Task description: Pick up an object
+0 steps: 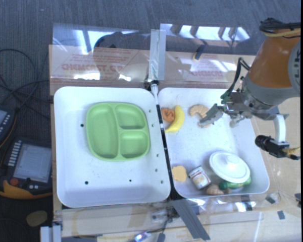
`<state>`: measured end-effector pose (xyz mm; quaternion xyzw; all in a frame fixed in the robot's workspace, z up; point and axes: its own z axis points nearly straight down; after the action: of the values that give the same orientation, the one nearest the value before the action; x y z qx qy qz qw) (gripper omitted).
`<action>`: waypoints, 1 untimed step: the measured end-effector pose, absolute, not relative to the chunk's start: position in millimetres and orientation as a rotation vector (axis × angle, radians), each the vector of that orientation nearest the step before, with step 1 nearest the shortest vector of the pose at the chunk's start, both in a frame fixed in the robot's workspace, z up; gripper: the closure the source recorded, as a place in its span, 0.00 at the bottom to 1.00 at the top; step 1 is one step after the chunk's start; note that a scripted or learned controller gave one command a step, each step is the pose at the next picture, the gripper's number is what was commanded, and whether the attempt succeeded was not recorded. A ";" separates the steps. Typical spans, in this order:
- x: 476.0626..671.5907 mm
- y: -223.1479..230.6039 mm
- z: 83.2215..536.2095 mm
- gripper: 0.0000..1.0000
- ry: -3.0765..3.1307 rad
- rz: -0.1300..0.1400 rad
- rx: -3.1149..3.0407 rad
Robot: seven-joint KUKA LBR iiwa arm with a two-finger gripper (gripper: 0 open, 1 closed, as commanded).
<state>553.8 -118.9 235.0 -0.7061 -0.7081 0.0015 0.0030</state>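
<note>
From my seat I see the arm point(278, 59) reaching in from the right of the frame, its orange band sitting high at the upper right, and the gripper point(219, 114) hanging over the upper part of the right bin point(260, 183). I read its jaws as spread apart with nothing between them; one finger point(210, 116) points down and left, ending just beside a small tan pastry-like piece point(197, 109) that lies near the bin's upper middle. I cannot tell whether that finger touches it. To the left of that, against the divider between the bins, a yellow banana point(178, 120) curves around an orange toy food piece point(167, 115), the two touching. In the lower part of the right bin I see a white lidded bowl point(230, 166), a small can point(198, 177) tilted just left of it, a round yellow-orange piece point(179, 173) further left, and, tucked under the bowl's lower edge, a tan lump point(214, 189) beside something green point(235, 185). The left bin point(70, 175) holds a green divided plate point(118, 130) with three compartments, lying flat near its centre. A tablet point(29, 161) and cables point(15, 79) sit at the far left of the frame on the grey floor.
</note>
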 end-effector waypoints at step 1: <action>631.5 -175.9 87.9 0.00 -2.503 -0.004 -1.912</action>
<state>631.5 -175.9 87.9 -0.6070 -0.7947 -0.0014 -0.0041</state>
